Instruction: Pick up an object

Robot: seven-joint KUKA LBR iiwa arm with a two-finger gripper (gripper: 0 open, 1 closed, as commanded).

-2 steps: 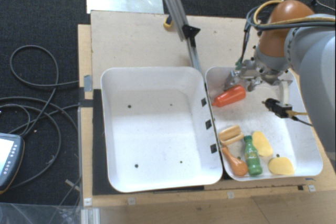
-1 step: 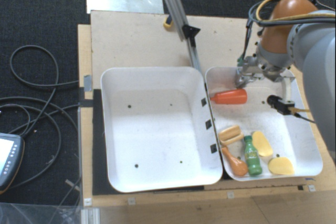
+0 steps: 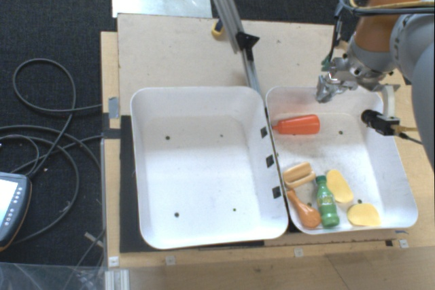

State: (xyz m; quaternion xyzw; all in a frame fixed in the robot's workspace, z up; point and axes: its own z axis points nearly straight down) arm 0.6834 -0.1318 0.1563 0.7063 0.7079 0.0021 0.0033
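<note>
The right bin holds an orange-red cylinder lying near its back left corner. At the bin's front lie a hot dog bun, an orange drumstick-shaped piece, a green bottle, and two yellow pieces. My gripper hangs over the back edge of the right bin, up and to the right of the orange-red cylinder, apart from it. Nothing shows between its fingers.
The left bin stands beside the right one, with a black-marked divider edge between them. A slanted metal pole crosses the bench's back. Cables and a pendant lie on the floor at left.
</note>
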